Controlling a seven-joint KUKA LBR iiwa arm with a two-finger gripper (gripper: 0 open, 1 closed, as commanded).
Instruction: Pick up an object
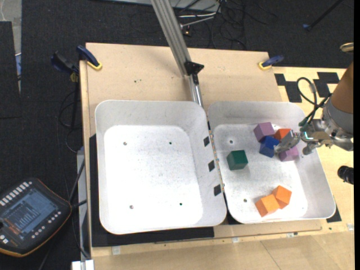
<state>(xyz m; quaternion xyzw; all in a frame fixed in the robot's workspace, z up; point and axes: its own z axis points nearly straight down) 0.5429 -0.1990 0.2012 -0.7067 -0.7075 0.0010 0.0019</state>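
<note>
Hovering beside matte purple cubes (264, 131), the metal gripper (296, 144) has an unclear grip.

Two white bins (107, 117), two purple blocks (262, 131), perhaps three orange blocks (268, 205), one blue block (269, 145), one green block (237, 160)

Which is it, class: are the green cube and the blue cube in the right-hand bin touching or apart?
Apart. The camera view shows bare white bin floor between the green cube and the blue cube, which sits among the purple and orange blocks.
</note>
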